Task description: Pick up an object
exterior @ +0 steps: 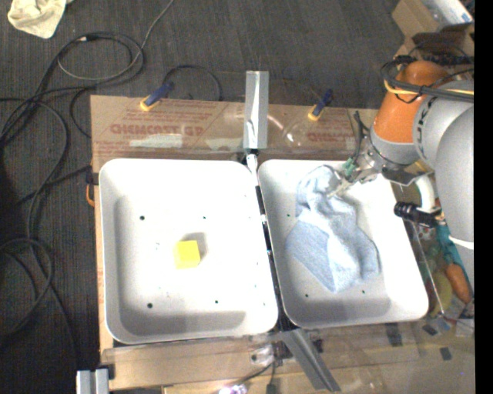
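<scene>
Jaws' state cannot be told; gripper (344, 181) at far edge of pale blue cloth (331, 238), right white bin (400, 304); yellow foam cube (187, 253) left.

The arm (439, 138) is cut off by the right edge, so most of its body lies out of frame. The gripper (344, 182) is small and blurred against the pale cloth (331, 238), and how its jaws stand cannot be told. The cloth hides part of the right bin (400, 304) floor, and a rag (35, 15) is cropped by the top edge.
</scene>
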`<move>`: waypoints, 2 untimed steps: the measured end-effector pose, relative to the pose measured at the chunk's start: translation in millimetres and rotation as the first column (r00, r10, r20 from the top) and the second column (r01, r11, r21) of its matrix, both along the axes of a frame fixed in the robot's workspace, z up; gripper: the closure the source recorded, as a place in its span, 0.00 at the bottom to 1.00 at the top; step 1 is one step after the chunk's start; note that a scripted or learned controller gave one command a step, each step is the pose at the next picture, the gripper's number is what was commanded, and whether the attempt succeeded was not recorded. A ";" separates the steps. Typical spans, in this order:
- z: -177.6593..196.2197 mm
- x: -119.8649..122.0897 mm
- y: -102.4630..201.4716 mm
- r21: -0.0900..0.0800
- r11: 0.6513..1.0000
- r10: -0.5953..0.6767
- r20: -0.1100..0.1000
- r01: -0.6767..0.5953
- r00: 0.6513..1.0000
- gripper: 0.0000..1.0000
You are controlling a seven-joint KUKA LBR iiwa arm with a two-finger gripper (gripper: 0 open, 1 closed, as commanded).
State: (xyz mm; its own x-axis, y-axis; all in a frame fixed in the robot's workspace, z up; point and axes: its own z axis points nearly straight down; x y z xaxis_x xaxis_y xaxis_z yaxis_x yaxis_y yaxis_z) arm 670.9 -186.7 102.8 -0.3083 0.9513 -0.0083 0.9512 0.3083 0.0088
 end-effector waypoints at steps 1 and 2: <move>7.8 -59.9 -36.8 0.003 0.992 0.129 -0.011 -0.129 0.992 0.00; -12.1 -2.9 0.1 0.000 0.968 0.251 -0.017 -0.251 0.968 0.00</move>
